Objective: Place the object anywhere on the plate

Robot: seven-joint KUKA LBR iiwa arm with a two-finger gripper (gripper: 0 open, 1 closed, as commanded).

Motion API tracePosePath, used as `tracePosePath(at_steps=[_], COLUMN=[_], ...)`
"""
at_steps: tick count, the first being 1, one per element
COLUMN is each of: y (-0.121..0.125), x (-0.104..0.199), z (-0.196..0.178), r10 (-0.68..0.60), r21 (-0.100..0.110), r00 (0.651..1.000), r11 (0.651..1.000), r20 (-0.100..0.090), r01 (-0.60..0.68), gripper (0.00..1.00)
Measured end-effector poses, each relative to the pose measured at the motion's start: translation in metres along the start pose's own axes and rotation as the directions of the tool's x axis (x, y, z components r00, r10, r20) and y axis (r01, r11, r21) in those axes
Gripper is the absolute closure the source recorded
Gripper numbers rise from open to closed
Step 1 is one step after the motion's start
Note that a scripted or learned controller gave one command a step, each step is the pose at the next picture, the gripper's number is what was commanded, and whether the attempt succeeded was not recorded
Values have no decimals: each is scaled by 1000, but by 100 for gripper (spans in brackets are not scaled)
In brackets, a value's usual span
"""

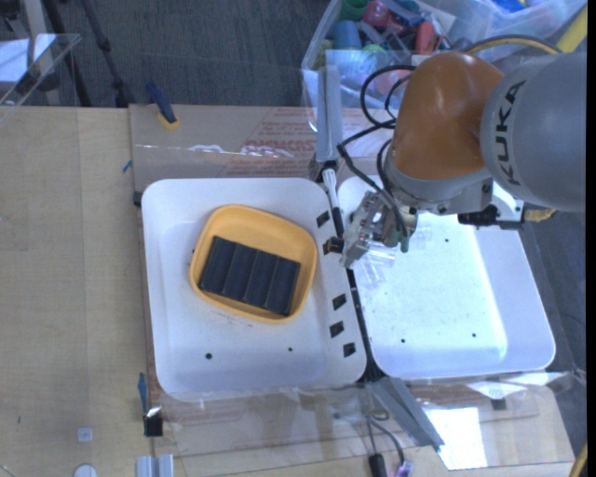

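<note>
A yellow, rounded-square plate (253, 264) sits in the left white bin (177, 354). On the plate lies the object (250, 274), a dark ribbed rectangular slab, flat and slightly tilted, covering most of the plate's inside. My gripper (376, 238) hangs under the orange wrist, above the left edge of the right bin (466, 307), just right of the divider between the bins. It is open with nothing between its fingers, and it is well apart from the plate and the slab.
Black clips (340, 303) line the divider between the bins. The arm's bulky orange and grey body (447, 121) covers the right bin's far part. A box of coloured clutter (391, 28) stands behind the bins. Wooden bench (65, 279) lies to the left.
</note>
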State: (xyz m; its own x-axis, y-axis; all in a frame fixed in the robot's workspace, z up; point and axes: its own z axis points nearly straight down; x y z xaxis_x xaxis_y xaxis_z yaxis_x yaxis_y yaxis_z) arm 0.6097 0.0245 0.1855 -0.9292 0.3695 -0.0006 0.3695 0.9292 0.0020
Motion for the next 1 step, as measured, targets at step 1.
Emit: tracePosePath(at_steps=[1], y=[0], x=[0], z=[0], r10=[0], r21=[0], r00=[1000], r11=[1000], r20=[0], r01=[0], gripper=[0])
